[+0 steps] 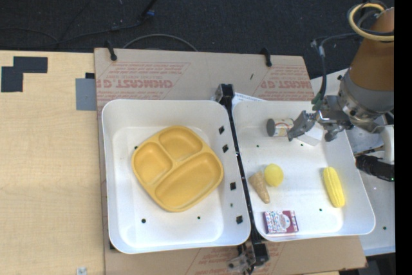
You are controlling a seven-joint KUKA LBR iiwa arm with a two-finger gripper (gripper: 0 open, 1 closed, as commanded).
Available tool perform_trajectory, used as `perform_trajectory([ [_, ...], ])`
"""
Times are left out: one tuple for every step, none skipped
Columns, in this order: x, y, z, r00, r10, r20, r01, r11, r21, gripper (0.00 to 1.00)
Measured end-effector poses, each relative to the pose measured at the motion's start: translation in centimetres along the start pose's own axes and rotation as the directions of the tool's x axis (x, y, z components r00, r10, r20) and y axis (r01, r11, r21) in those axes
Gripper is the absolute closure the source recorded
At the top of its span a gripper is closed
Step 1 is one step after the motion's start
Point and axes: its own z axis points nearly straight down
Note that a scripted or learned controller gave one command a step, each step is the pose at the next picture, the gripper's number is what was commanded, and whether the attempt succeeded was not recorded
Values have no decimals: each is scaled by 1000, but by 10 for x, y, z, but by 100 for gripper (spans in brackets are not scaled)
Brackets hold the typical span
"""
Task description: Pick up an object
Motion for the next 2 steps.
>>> perform_trajectory([
  [-1, 1, 64, 1000, 1, -2, -1, 1000, 8, 0],
  [-5, 3, 110, 1000, 1, -2, -1, 1000, 7, 0],
])
